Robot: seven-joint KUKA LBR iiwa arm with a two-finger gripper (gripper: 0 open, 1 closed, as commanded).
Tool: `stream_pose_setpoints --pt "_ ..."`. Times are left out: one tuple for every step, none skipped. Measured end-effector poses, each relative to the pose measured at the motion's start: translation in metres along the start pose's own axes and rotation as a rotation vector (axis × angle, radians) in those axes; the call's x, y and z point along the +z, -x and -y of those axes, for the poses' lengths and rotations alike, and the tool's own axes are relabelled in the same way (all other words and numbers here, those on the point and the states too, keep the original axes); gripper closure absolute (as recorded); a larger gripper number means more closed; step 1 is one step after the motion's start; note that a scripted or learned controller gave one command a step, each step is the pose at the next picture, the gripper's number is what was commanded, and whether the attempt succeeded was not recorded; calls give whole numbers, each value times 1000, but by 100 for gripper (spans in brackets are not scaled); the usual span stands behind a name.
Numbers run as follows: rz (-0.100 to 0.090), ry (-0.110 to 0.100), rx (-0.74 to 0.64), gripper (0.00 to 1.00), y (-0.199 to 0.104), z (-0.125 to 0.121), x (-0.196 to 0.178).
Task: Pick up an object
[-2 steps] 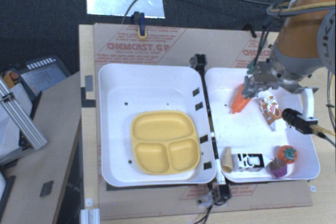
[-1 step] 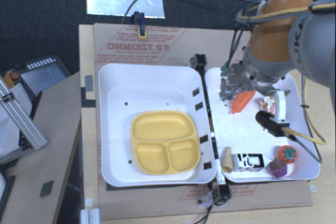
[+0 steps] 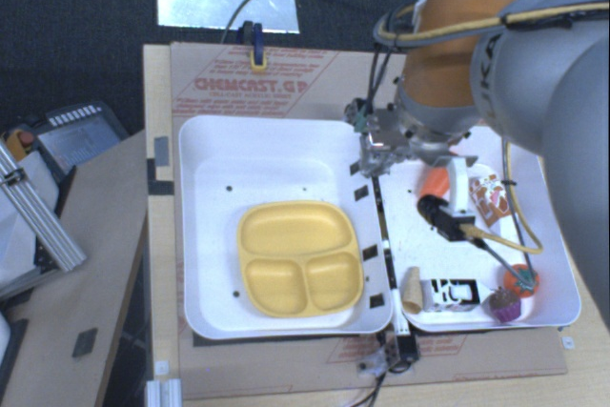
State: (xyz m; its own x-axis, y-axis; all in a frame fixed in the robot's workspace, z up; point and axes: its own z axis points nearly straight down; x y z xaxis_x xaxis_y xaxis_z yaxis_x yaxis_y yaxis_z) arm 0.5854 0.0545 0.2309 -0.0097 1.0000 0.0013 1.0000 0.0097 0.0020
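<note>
My gripper [image 3: 374,155] hangs low over the ridge between the two bins, near the back of the right bin [image 3: 562,300]; the arm's bulk covers most of it. An orange object [image 3: 435,178] lies just to its right, partly under the wrist. A red and white snack packet [image 3: 491,195] rests further right. Along the front of the right bin lie a tan cone [image 3: 412,289], a black and white item [image 3: 454,293], a purple piece [image 3: 503,305] and a small orange fruit [image 3: 522,279].
The left bin [image 3: 205,205] holds a yellow three-compartment plate [image 3: 299,257] toward its front. Black clips line the ridge between the bins. A grey device [image 3: 81,133] and a metal rail [image 3: 38,214] sit off the bench to the left.
</note>
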Motion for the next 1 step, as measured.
stream_pose_setpoints --pt "0 0 0 100 -53 -10 8"
